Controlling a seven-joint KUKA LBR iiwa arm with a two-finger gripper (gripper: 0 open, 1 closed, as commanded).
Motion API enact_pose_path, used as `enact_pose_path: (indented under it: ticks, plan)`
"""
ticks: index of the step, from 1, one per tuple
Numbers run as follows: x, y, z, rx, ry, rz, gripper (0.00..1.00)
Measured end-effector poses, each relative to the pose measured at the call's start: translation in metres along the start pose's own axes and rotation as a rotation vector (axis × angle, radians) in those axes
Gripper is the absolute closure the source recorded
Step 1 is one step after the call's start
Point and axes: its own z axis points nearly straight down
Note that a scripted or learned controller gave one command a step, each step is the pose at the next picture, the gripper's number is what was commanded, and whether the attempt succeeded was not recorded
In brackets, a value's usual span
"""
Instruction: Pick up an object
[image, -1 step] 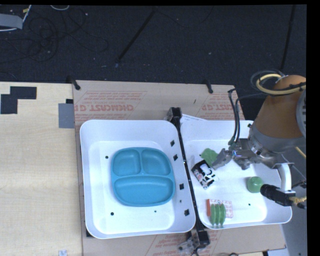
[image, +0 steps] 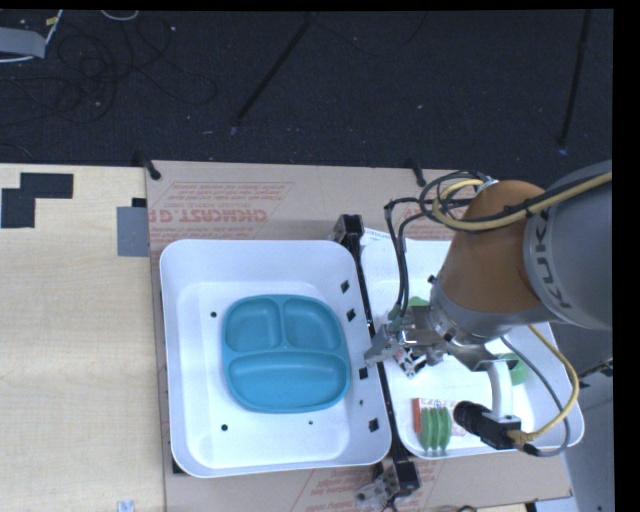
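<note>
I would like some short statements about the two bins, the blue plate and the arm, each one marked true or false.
1. The blue divided plate lies in the left bin. True.
2. The plate has three compartments. True.
3. The arm is reaching over the left bin. False: it is over the right bin.
4. A green object lies in the right bin near its front edge. True.
5. The plate is red. False: it is blue.
</note>
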Motion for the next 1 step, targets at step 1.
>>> enact_pose_path:
  ticks: [1]
  plan:
    - [0.0696, 0.0391, -0.0010, -0.007, -0.003, 0.001, 0.00]
